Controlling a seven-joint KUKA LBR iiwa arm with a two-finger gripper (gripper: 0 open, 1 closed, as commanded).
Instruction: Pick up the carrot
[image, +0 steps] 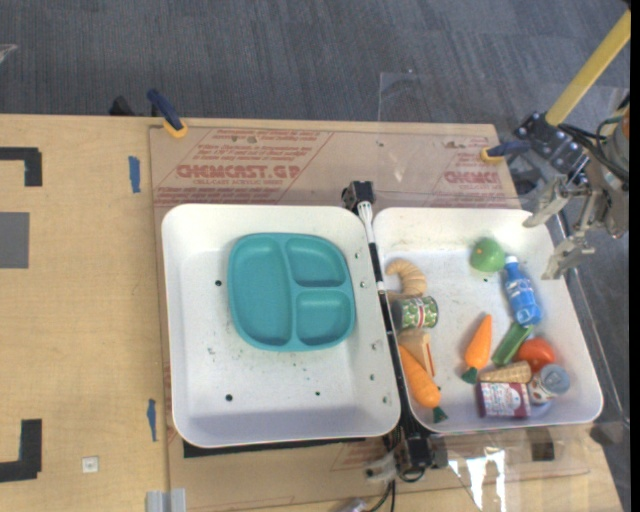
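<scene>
1. Plywood bench (80, 300) under you carries two white bins side by side: the left bin (190, 380) has a teal divided plate (292, 290) in it, and the right bin (580, 370) has all the clutter.

2. You have two orange carrot shapes to choose from. One carrot (479, 343) lies near the middle of the right bin, tilted, just beside a green pepper-like piece (511, 342). A second carrot (420, 377) lies along the bin's left wall, touching or nearly touching a pale wedge above it.

3. Your gripper (572, 235) hangs at the right bin's upper right edge, near the blue bottle (519, 292) and well apart from both carrots. It carries nothing; I cannot tell how its tips are set (the metal parts blur together there).

4. Judged from this, the reach has not started. The middle carrot looks the freer target, since the wall crowds the other.

5. Watch the neighbours: a green ball (488, 255), a small can (417, 313), a red can (503, 399) and a tomato (537, 352) all sit close enough to be nudged.
</scene>
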